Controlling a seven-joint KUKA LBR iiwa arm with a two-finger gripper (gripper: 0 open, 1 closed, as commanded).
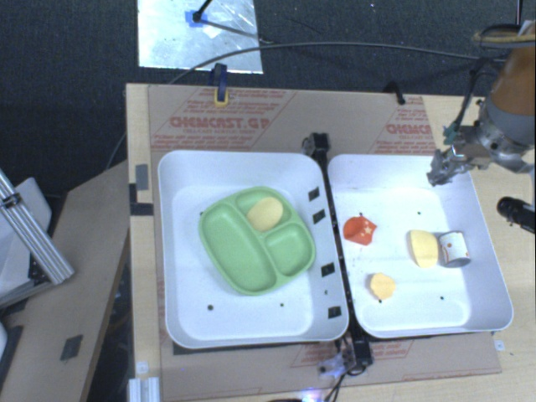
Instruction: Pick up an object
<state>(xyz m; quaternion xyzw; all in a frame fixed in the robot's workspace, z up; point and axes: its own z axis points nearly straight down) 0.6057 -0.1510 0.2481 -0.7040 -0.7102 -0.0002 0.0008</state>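
Observation:
The right bin [469, 316] holds a red crumpled piece [360, 229], a pale yellow block [423, 248] with a small silver can [454, 249] touching its right side, and a small yellow-orange lump [383, 286]. My gripper [441, 172] hangs over the bin's far right corner, well above and to the right of these objects, with nothing seen in it. The grey arm with its orange band [511, 90] comes in from the upper right.
The left bin [184, 308] carries a green divided tray [243, 266] with a yellow lump [265, 213] in its upper compartment. A black divider clamp strip [328, 224] runs between the bins. A cable arcs across the back of the bench.

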